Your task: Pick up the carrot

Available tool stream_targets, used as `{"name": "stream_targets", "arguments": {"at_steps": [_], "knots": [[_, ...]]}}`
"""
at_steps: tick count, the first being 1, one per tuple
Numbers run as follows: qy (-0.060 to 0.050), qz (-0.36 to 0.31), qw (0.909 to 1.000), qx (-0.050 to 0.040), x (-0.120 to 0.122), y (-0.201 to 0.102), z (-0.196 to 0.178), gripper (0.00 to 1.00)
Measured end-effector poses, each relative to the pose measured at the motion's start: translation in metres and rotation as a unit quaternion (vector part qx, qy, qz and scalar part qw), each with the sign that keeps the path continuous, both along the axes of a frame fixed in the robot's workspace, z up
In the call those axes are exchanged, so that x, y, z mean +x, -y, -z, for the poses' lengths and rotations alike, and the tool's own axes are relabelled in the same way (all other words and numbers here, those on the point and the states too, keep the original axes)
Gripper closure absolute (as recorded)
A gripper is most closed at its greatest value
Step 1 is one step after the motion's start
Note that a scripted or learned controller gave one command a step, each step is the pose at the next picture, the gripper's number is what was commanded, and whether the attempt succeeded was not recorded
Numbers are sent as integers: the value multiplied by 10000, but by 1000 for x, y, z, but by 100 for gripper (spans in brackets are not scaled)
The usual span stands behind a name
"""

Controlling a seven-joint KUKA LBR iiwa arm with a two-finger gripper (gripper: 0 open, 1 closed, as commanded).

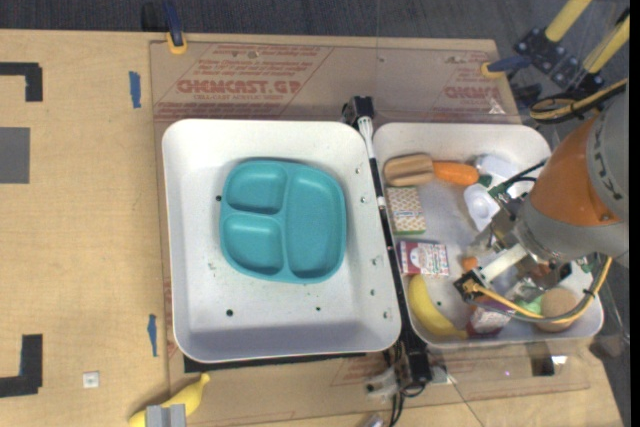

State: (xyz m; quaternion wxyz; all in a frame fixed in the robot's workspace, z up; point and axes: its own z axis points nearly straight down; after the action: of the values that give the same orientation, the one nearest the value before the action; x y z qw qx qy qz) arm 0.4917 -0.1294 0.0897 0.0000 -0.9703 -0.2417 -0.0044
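The carrot (456,173) is a short orange piece lying in the far part of the right bin (452,133), just right of a tan bread roll (408,169). My gripper (503,253) hangs low over the middle-right of that bin, nearer the front than the carrot and slightly to its right, apart from it. The grey wrist and orange band (575,183) hide the bin's right side.
The right bin also holds a patterned box (407,211), a pink-and-white carton (425,259), a banana (430,311), a white item (481,204) and a tan round thing (560,301). A teal divided plate (283,220) lies in the left bin (190,245).
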Motion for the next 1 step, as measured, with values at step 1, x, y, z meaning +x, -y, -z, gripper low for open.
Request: {"name": "stream_targets", "arguments": {"at_steps": [1], "knots": [[22, 46, 10000, -44, -8, -29, 0, 0]]}}
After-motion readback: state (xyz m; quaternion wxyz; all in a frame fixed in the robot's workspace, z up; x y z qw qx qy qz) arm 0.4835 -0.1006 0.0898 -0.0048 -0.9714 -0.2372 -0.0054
